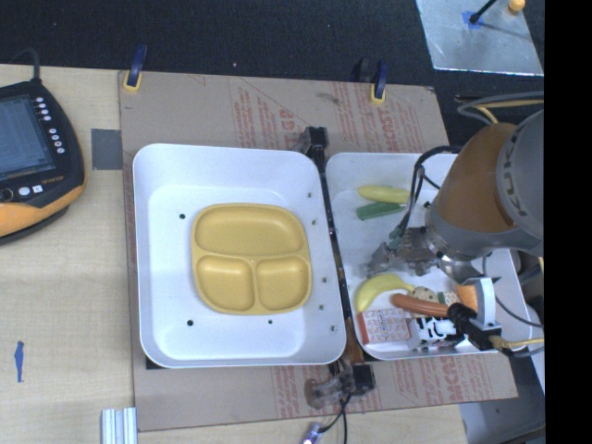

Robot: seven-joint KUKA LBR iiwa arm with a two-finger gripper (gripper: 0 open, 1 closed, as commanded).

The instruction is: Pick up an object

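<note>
At the far left, a black and orange pendant (32, 160) lies on the wooden counter (55, 340). The left bin (157, 248), smooth glossy plastic with rounded corners, holds a matte yellow three-compartment tray (252, 255). In the right bin (344, 183), a yellow pod (383, 193) and a green pod (377, 211) lie at upper centre-right, and a curved banana (375, 289), an orange carrot (421, 304) and a printed box (387, 326) lie lower down. The hand (402, 252) hangs low over this bin, its state impossible to tell.
</note>
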